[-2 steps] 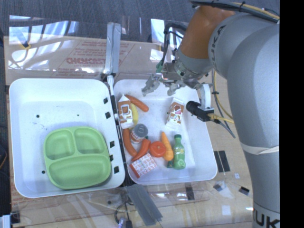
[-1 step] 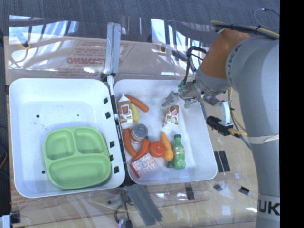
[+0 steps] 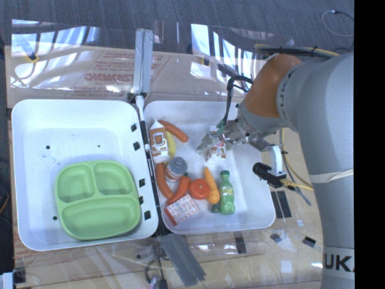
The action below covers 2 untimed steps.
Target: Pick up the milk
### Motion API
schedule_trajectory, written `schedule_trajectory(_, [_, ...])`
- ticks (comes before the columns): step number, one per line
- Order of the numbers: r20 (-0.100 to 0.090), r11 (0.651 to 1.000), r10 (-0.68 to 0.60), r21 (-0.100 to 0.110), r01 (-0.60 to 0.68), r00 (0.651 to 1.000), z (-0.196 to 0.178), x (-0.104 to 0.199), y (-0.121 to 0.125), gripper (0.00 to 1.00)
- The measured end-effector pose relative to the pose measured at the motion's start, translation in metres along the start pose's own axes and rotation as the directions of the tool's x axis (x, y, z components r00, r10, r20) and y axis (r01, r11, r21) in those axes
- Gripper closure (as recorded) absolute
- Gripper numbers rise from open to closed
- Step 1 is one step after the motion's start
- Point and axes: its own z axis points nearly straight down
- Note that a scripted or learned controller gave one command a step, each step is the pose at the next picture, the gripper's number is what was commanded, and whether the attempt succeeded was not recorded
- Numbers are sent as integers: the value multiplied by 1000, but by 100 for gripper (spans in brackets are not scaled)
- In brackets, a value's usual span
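Gripper [image 3: 215,142] near white-brown milk carton [image 3: 158,141]

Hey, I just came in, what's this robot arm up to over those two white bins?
The arm is reaching in from the right, with its gripper low over the right bin, which holds a jumble of toy groceries. It seems to sit on a small white packet there. The milk, the carton it is meant to pick up, stands untouched by the bin's left wall, next to a banana. The left bin holds a green divided plate.
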Motion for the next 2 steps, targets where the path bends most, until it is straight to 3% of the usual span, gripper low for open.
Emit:
schedule_trajectory(1, [1, 1000, -5, 1, 5, 1000, -10, 0, 0, 100])
schedule_trajectory(2, [-1, 999, -40, 0, 40, 999, -79, -4, -62, 100])
